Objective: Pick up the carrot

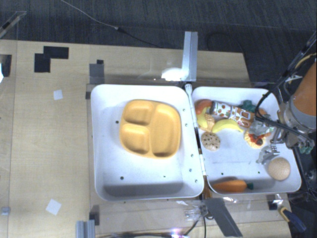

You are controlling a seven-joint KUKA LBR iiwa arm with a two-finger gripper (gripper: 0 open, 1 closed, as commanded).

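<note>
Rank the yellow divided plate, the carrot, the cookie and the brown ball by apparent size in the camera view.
1. Yellow divided plate, by far the largest.
2. Carrot, longer but slimmer than the ball.
3. Brown ball.
4. Cookie, only slightly smaller than the ball; nearly alike.

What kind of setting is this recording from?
Most likely a robotics lab bench: two white bins on a plywood table, toy food such as a carrot and a banana, and a robot arm with loose cabling.

we see two white bins [99,148]. yellow plate [150,128] in one. other one: orange carrot [229,185] with green tip, yellow banana [225,126], tan spotted cookie [211,141], beige ball [279,168], white box [232,111] with red-brown print.
</note>
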